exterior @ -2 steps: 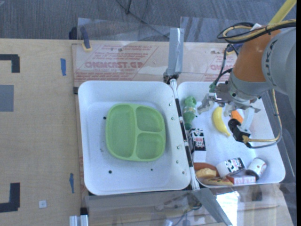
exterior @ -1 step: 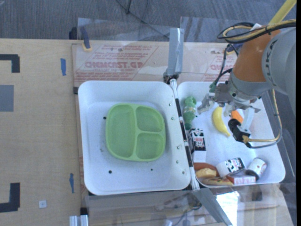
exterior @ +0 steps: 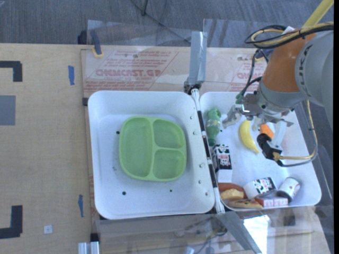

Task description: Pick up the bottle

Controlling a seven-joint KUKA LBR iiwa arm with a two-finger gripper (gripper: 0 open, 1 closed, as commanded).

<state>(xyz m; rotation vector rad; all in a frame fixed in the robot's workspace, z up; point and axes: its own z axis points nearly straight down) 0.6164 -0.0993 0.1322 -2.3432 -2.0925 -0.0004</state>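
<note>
Green bottle (exterior: 213,121) against right bin's left wall; banana (exterior: 247,135) beside; fingers (exterior: 258,121) state: cannot tell.

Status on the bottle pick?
Gripper over right bin, near banana. Green bottle lying at bin's left wall, not held. Small carton just below it.

Green bottle (exterior: 213,121) in right bin (exterior: 312,181) by divider — pincer (exterior: 249,115) just beside, w/ banana (exterior: 247,136) near.

Grey carpet floor (exterior: 53,9) lies beyond a pale wooden bench (exterior: 42,142).
</note>
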